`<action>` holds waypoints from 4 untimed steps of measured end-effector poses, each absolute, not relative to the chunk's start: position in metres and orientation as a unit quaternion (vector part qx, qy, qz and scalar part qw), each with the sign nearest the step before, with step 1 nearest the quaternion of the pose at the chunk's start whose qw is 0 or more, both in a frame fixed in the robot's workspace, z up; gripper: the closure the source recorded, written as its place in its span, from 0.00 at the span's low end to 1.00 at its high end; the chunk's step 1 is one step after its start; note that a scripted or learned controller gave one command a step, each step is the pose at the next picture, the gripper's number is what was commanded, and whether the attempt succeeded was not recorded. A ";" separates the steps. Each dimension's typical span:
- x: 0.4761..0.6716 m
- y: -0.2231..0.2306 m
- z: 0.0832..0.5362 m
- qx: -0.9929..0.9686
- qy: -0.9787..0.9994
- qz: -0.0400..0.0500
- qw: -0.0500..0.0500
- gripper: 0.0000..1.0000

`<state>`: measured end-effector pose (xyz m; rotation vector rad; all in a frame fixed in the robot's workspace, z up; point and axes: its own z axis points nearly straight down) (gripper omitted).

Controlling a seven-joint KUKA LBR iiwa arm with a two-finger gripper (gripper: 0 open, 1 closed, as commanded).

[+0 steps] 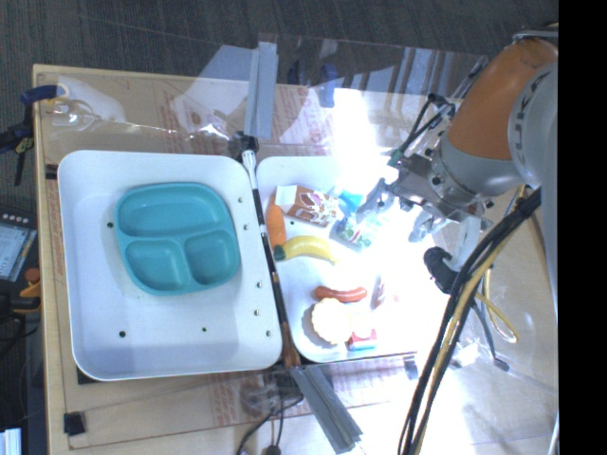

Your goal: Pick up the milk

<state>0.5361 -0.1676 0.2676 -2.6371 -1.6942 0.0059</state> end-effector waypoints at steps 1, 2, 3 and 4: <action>0.508 -0.196 0.442 -0.752 -0.659 0.000 0.000 0.00; 0.510 -0.193 0.451 -0.749 -0.662 0.000 0.002 1.00; 0.510 -0.193 0.451 -0.749 -0.662 0.000 0.002 0.00; 0.477 -0.138 0.385 -0.571 -0.821 0.001 0.002 0.00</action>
